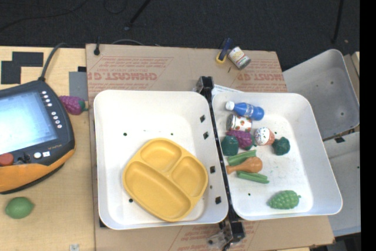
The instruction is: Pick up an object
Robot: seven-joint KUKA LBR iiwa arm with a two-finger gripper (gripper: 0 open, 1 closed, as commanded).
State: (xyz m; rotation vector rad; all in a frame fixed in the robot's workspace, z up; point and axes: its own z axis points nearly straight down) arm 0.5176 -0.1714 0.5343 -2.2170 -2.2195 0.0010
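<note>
From my feed I'm looking down on the table point(59, 62) with its two shallow white bins. The left white bin point(117, 111) has a yellow plastic divided plate point(165, 178) sitting toward its front. All the pickable stuff is in the right white bin point(305, 144): a blue-and-white plastic bottle point(245, 109) lying on its side near the back, a small printed can point(239, 123) just in front of it, a purple toy grape bunch point(240, 139), a dark green toy vegetable point(229, 146) touching the grapes, and a small white-and-orange round toy point(264, 136) that I honestly can't identify at this resolution. Next to that is a dark green round toy point(281, 146), then green bean pods point(242, 158), an orange toy carrot point(247, 166), and a light green bumpy toy point(284, 200) alone near the front.

Outside the bins: a small tin can point(239, 57) on the cardboard sheet point(153, 67), a green lime point(19, 207), and the teach pendant point(32, 132).

As for the end effector, can't tell its state from here.
</note>
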